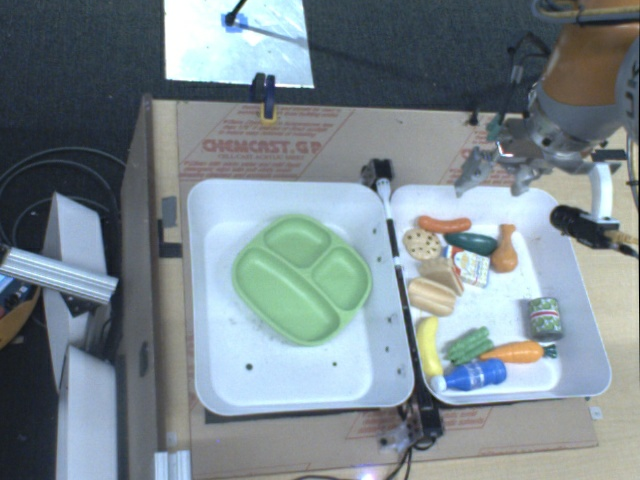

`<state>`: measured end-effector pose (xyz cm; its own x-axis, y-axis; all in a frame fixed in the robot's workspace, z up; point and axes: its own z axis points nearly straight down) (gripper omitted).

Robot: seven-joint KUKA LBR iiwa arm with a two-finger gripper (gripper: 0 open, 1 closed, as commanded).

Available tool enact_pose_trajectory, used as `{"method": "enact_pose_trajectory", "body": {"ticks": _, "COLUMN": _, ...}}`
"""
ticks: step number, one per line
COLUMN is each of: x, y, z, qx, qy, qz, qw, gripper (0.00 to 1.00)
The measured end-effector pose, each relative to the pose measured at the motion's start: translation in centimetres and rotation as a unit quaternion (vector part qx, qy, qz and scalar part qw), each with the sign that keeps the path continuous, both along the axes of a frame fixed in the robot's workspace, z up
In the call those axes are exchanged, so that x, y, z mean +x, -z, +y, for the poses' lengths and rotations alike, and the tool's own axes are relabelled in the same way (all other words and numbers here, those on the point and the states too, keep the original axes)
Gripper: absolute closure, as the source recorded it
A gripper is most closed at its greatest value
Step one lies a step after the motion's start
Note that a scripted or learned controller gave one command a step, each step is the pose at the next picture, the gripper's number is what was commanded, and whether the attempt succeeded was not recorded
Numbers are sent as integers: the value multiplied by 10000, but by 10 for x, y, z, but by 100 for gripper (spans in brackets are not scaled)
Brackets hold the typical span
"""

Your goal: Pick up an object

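The fingers [497,175] are seen spread apart above the far edge of the right bin [578,298], with nothing held between them, as far as the slanted view allows. The toy foods are gathered in that bin: a carrot [517,351], a blue bottle [475,376], a banana [428,343], a small can [545,317]. A green divided plate [302,279] is set in the left bin [225,368].
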<state>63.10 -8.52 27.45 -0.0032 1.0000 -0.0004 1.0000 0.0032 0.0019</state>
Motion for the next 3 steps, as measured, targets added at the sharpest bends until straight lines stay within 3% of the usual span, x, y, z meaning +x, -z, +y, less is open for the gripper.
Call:
{"method": "enact_pose_trajectory", "body": {"ticks": 1, "x": -14, "y": 78, "z": 0, "qx": 5, "qy": 11, "qz": 32, "qw": 10000, "gripper": 0}}
{"method": "enact_pose_trajectory", "body": {"ticks": 2, "x": 34, "y": 176, "z": -29, "qx": -3, "qy": 6, "qz": -45, "qw": 10000, "gripper": 0}}
{"method": "enact_pose_trajectory", "body": {"ticks": 3, "x": 32, "y": 170, "z": -29, "qx": 6, "qy": 3, "qz": 4, "qw": 10000, "gripper": 100}}
